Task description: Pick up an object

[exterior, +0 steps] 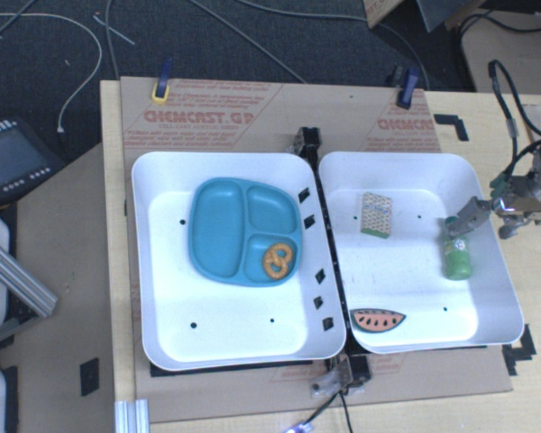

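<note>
My gripper (483, 221) hangs over the right edge of the right bin (415, 171), open, with nothing between its fingers. Its left finger (467, 213) ends just above the top of a small green bottle-like object (457, 260) lying on the bin floor at the right. A patterned green-and-white packet (376, 215) lies near the middle of that bin. A watermelon slice (379, 320) rests at the bin's front edge. In the left bin (162, 305) a blue divided plate (225, 233) holds a pretzel (277, 260) in its front right compartment.
A black divider with clips (317, 242) runs between the two bins. Cables (509, 115) hang near the arm at the right. Cardboard sheets (207, 111) and blue clamps (407, 87) lie behind the bins.
</note>
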Tool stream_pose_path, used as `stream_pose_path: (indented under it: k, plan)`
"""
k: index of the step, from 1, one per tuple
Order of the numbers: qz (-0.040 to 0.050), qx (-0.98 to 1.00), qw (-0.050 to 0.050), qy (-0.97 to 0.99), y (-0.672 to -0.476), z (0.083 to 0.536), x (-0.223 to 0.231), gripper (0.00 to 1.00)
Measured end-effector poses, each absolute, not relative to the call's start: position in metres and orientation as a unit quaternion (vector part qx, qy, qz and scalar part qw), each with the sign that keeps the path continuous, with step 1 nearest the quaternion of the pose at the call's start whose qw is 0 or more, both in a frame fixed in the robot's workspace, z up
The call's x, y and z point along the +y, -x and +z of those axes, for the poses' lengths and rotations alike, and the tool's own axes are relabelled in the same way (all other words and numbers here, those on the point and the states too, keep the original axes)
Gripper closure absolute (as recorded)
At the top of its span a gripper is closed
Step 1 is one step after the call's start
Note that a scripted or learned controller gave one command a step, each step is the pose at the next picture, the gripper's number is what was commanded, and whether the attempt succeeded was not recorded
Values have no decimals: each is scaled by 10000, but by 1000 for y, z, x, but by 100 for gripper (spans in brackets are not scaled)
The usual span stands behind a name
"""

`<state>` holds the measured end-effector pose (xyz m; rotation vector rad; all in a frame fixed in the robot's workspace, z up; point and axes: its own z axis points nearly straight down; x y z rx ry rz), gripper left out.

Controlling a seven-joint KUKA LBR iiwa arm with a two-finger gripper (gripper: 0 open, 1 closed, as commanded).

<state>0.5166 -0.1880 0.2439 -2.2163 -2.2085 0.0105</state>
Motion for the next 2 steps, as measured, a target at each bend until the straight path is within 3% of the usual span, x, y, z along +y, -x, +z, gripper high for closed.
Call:
stream_pose_path:
  k: [1, 2]
  plan:
    - [0, -7072, 6, 7070, -519, 250, -188, 0]
    - [12, -7068, 31, 7074, -523, 198, -197, 0]
